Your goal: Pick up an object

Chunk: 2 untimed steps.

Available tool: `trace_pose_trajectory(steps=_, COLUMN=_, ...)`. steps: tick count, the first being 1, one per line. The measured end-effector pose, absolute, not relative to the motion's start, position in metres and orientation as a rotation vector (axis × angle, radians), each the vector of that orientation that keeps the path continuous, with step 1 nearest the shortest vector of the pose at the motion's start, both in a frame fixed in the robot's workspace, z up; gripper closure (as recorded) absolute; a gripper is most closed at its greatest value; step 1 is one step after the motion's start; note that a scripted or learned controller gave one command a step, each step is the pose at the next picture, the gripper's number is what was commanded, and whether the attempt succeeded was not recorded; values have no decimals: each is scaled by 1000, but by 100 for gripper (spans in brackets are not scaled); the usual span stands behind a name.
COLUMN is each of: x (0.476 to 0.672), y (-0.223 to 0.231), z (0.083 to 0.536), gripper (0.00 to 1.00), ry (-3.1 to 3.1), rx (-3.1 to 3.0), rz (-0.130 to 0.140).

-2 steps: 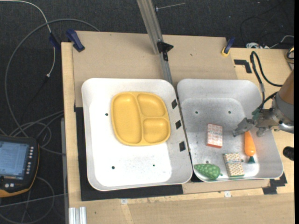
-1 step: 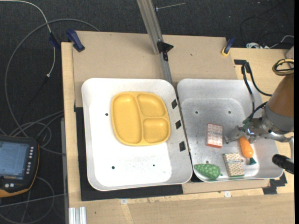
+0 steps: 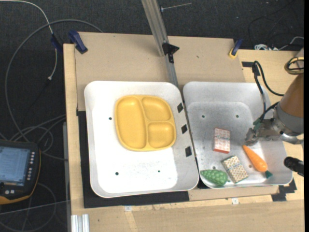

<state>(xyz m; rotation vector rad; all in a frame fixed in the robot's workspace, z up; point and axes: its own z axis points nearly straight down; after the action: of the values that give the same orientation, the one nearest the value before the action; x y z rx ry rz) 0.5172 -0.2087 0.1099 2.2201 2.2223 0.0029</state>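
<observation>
Camera view, from above at a slant. Two shallow white plastic bins side by side on a pale wooden bench [image 3: 125,57] — left bin [image 3: 96,144], right bin [image 3: 217,95]. Inside the left bin, a yellow plastic divided tray [image 3: 145,122] with three compartments, lying flat in the upper middle of the bin.

Along the front of the right bin, four small items. Near the middle, a small flat box with a pink-and-white printed face [image 3: 222,140], lying alone. Below it, toward the front edge, a small rectangular packet with a beige dotted pattern [image 3: 235,168], tilted. Just left of that packet, close to it, a green rounded soft object [image 3: 214,177] against the bin's front-left corner. To the right, an orange toy carrot with a green tip [image 3: 256,161], lying diagonally, green end toward the front-right corner.

Reaching in from the right edge, the grey arm with orange band, ending in a dark two-finger gripper [image 3: 253,134] low over the right bin, just above the carrot's upper end. Not possible to tell whether released or clenched — tips too dark and small. Nothing seen between them.

At far left, off the bench, a grey handheld control pendant with a screen [image 3: 17,170].
</observation>
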Motion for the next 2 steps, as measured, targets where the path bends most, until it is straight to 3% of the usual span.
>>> trace_pose_trajectory(steps=2, x=518, y=-199, z=230, gripper=100, ry=2218, rx=2214, rz=6)
